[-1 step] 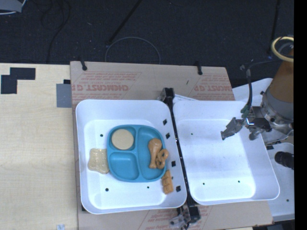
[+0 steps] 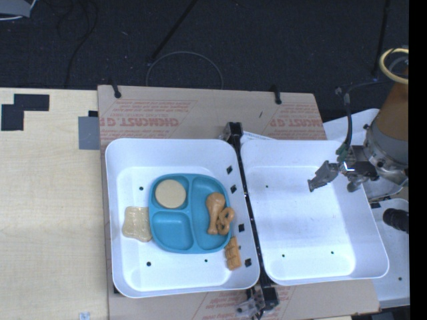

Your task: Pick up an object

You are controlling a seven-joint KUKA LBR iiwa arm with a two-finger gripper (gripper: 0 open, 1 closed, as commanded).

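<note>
Blue tray [image 2: 175,235] mid-left bin [image 2: 120,159], fingers [image 2: 337,179] over right bin [image 2: 373,259].

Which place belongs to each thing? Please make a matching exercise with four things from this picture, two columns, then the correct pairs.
Things:
1. round beige disc
2. pale flat piece
3. small brown piece
4. end effector

Places:
A. over the right bin
B. in the upper left compartment of the blue tray
C. on the left bin floor, by the tray's lower right corner
D. on the left bin floor, against the tray's left edge

Pairs: 1-B, 2-D, 3-C, 4-A
</note>
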